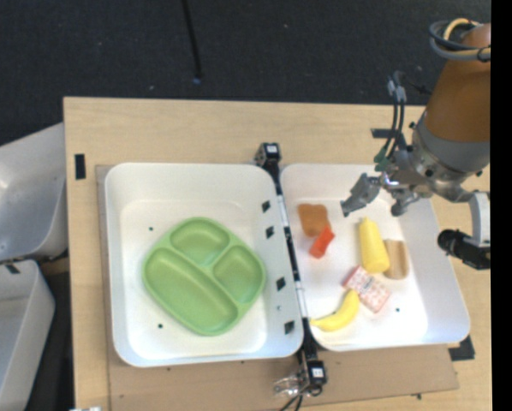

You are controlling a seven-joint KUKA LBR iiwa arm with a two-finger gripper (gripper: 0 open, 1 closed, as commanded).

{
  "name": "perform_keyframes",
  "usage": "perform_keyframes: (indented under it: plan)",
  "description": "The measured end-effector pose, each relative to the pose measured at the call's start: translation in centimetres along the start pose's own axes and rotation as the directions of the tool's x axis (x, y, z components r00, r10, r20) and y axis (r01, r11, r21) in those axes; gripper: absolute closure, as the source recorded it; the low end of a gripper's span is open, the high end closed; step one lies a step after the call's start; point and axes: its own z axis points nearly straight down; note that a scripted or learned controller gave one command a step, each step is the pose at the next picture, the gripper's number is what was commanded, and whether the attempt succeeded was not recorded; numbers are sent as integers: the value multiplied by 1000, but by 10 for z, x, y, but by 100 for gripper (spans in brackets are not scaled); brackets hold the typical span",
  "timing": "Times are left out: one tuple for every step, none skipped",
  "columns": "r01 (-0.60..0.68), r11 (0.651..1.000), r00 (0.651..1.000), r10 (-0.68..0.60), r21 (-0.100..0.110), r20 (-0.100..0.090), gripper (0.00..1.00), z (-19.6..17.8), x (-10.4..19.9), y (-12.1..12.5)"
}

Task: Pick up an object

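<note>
The grey arm (451,110) reaches in from the right and hangs over the far part of the right bin (440,315). Its gripper (378,193) is open and holds nothing, poised just above the yellow corn cob (372,245). Near it lie a brown block (314,219), an orange piece (322,242), a banana (338,313) and a red-and-white packet (368,288) whose print is too small to read. A green divided plate (203,274) sits in the left bin (119,315) on the counter (153,127).
</note>
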Motion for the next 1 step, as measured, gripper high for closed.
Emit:
perform_keyframes:
  plan:
    - [2, 1000, 1000, -2, -12, 1, 0, -6, 0, 2]
